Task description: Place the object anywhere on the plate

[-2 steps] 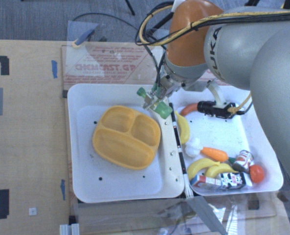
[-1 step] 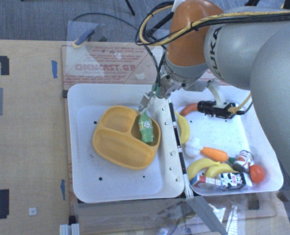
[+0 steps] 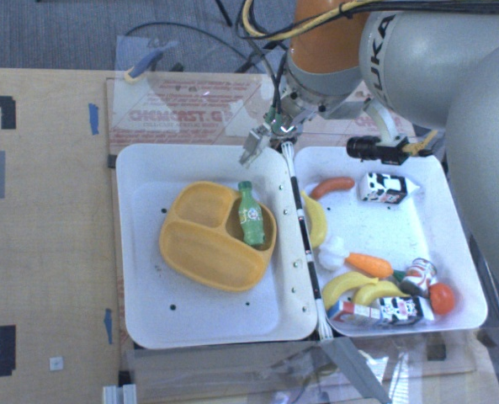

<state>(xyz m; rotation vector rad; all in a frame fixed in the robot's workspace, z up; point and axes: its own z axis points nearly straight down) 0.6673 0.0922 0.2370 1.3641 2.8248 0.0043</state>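
Placement looks done, as far as I can judge: the green bottle (image 3: 250,215) lies on the right side of the yellow plate (image 3: 207,251), in the left bin (image 3: 140,251), its cap pointing toward the top of the frame. The gripper (image 3: 262,141) hangs above the bin's far rim, near the upper middle of the frame, just beyond the bottle and apart from it. Its fingers seem slightly parted, with nothing between them. If that reading holds, the next move calls only for the arm to lift clear without brushing the bottle, which sits near the plate's edge and might roll. The right bin (image 3: 451,225) keeps its toy food.
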